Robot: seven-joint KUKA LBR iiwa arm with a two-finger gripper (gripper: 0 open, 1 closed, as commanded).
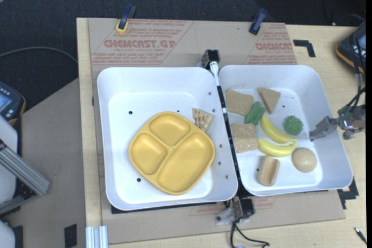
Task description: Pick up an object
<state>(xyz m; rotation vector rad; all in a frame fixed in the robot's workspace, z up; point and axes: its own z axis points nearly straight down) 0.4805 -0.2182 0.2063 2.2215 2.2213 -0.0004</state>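
- Looking down on the bench, we saw two shallow white bins side by side: the left bin (110, 125) and the right bin (314, 84), their inner rims touching along the middle.
- In the left bin lay a yellow divided plate (171, 152), three compartments, nothing in them; it sat toward 6 o'clock of the bin's centre.
- Just off the plate's rim at 1 o'clock we noted a small waffle-patterned wedge (203, 118), close to the plate's edge.
- The right bin held the toy foods in a cluster. At 12 o'clock of it sat a tan bread slice (238, 101) and a tan triangular piece (269, 99).
- Between them, a little lower, stood a dark green piece (254, 113).
- At the centre lay two bananas (275, 139), one above the other and touching.
- At 9 o'clock of the bananas we saw a square cracker (244, 137); at 2 o'clock, a broccoli floret (293, 125).
- At 6 o'clock lay a tan cylinder (268, 171), and at 4 o'clock a round bun (304, 159).
- The gripper (325, 126) came in at 3 o'clock of the right bin — over its right wall, near the broccoli floret but apart from it.
- Nothing sat between its tips, and we could not tell whether they were spread or pressed together.
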